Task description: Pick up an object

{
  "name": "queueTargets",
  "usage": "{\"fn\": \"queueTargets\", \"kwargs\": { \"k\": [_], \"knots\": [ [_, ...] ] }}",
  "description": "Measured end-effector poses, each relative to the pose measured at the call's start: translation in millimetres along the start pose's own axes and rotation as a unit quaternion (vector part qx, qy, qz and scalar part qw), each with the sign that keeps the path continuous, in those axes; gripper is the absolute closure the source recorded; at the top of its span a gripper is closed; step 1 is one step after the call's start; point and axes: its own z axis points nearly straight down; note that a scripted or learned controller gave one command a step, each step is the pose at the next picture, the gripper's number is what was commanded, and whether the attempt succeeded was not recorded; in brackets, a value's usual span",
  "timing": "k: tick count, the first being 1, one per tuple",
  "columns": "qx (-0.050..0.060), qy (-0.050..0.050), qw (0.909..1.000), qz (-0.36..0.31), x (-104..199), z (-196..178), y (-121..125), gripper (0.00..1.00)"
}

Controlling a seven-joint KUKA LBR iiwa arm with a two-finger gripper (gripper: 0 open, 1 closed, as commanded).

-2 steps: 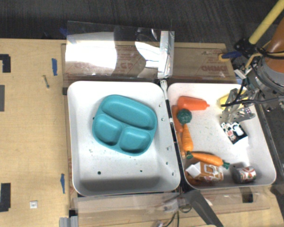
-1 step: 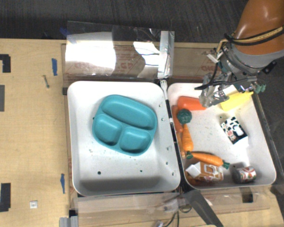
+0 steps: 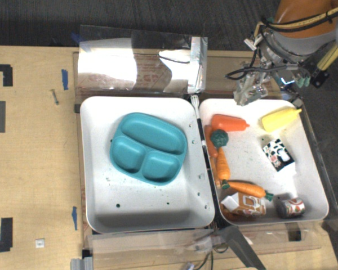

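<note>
My gripper (image 3: 249, 92) hangs above the far edge of the right bin (image 3: 315, 167), with nothing seen between its fingers. Just below it in that bin lies an orange carrot-like piece (image 3: 229, 122) with a dark green knob (image 3: 219, 138) beside it. A yellow bottle-shaped toy (image 3: 280, 117) lies to the gripper's right. A black-and-white patterned block (image 3: 277, 153) sits mid-bin. Along the left wall lies a slim carrot (image 3: 222, 165), and another carrot (image 3: 247, 188) lies near the front with a brown-and-white packet (image 3: 245, 205) and a small can (image 3: 291, 207).
The left bin (image 3: 96, 196) holds a teal divided plate (image 3: 149, 147). A shiny foil-like sheet (image 3: 141, 66) lies behind the left bin. Cables hang from the wrist (image 3: 287, 75) above the right bin's far corner. Cardboard bench surface (image 3: 28, 151) extends left.
</note>
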Motion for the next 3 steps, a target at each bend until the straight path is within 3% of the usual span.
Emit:
{"fn": "queueTargets", "kwargs": {
  "k": [1,2,3],
  "knots": [
    [-0.003,0.004,0.9963,-0.086,-6,77,37,1.00],
    [0.000,-0.002,0.9838,-0.180,-12,19,34,1.00],
    [0.000,-0.002,0.9894,-0.145,-22,-10,64,1.00]
  ]
}}
